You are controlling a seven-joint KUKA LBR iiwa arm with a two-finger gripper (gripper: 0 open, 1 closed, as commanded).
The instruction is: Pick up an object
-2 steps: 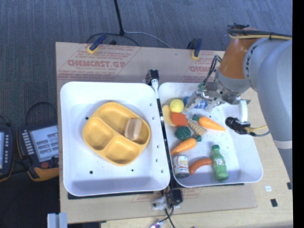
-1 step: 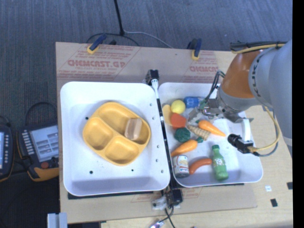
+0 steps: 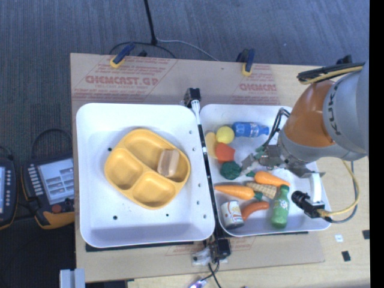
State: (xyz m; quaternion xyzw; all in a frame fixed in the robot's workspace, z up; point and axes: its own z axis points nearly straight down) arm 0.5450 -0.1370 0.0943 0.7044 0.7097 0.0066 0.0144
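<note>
Over right bin, gripper open, green veg just below-left, untouched.

The one camera is fixed high above the bench, looking down at a slant on both white bins, with the arm entering from 3 o'clock.

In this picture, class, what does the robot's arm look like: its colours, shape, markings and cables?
The arm is bulky and rounded: a grey shell with dark lettering and a broad orange band above the wrist. Below it sits a metal gripper. A yellow cable loops at its side to a black plug.
</note>
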